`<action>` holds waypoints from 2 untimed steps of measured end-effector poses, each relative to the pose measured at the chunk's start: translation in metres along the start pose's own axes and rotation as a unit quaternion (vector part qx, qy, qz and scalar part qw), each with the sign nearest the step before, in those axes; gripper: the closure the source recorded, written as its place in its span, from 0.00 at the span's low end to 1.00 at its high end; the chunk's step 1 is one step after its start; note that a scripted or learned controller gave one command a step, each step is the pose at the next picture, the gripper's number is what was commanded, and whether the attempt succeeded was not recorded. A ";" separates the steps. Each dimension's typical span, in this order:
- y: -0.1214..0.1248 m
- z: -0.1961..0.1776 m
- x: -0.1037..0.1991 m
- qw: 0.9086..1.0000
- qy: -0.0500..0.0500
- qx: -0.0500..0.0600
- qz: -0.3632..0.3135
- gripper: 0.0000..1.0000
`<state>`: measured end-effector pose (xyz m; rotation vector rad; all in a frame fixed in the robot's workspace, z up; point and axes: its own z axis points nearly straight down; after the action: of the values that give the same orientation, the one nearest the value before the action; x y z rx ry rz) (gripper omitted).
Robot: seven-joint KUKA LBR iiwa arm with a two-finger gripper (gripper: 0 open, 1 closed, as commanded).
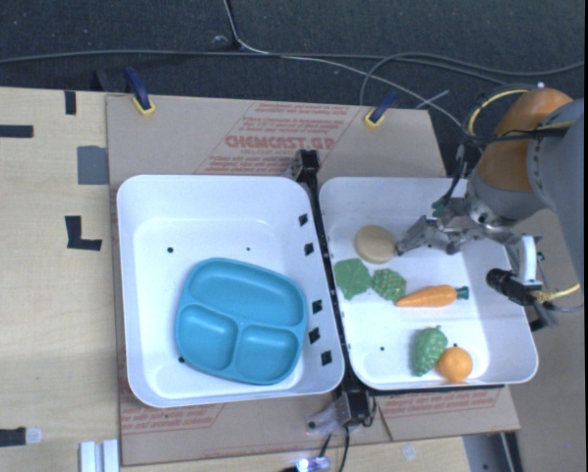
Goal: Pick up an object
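The right white bin holds a beige round piece, two green leafy pieces, a carrot, a green bumpy piece and an orange ball. My gripper hangs over the upper middle of this bin, just right of the beige piece and above the carrot. Its fingers are spread open and nothing sits between them. One fingertip points toward the beige piece without clearly touching it.
The left white bin holds a blue divided tray. A black divider with clips runs between the bins. The grey arm with its orange band enters from the right, and cables trail behind the bins.
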<state>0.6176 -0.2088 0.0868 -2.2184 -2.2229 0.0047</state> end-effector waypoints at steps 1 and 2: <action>0.001 -0.014 0.000 1.000 0.000 -0.002 0.000 1.00; -0.006 -0.060 0.003 1.000 0.000 -0.003 0.001 1.00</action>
<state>0.6113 -0.2052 0.1473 -2.2222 -2.2231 -0.0020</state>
